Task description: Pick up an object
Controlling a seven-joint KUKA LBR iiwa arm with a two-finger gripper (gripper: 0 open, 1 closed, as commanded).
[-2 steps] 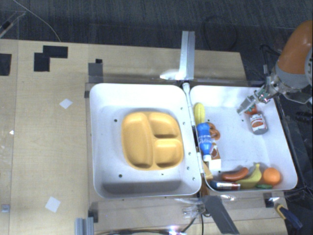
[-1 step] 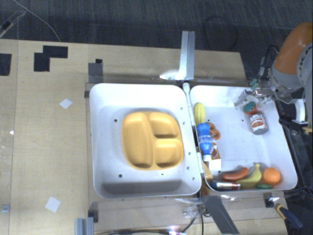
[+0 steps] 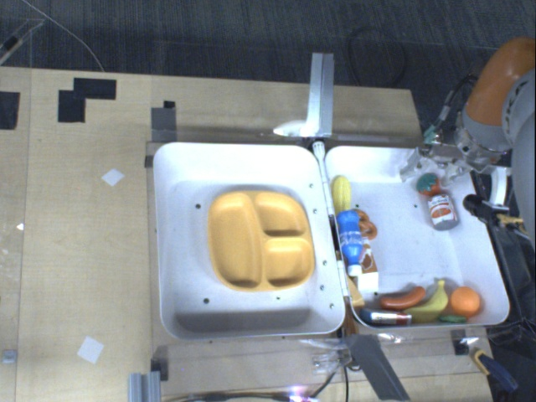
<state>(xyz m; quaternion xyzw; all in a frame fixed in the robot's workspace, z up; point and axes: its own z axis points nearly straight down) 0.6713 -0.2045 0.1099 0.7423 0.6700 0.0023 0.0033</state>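
Hovering at the right bin's [image 3: 494,304] far right corner, the end effector [image 3: 431,164] sits just above a small bottle [image 3: 440,208]; whether it is released or clenched, I cannot tell. On the tabletop [image 3: 75,249], the left bin [image 3: 172,308] carries a yellow divided tray [image 3: 260,239]. The grey arm [image 3: 502,99] enters from the right, orange band uppermost. The bottle is clear, with a red label and a teal cap, lying near the right wall.

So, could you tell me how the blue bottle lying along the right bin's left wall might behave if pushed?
The blue bottle lies on its side, so it would probably roll. The wall of the right bin should stop it leftward. Its smooth round body may slip in the hand.
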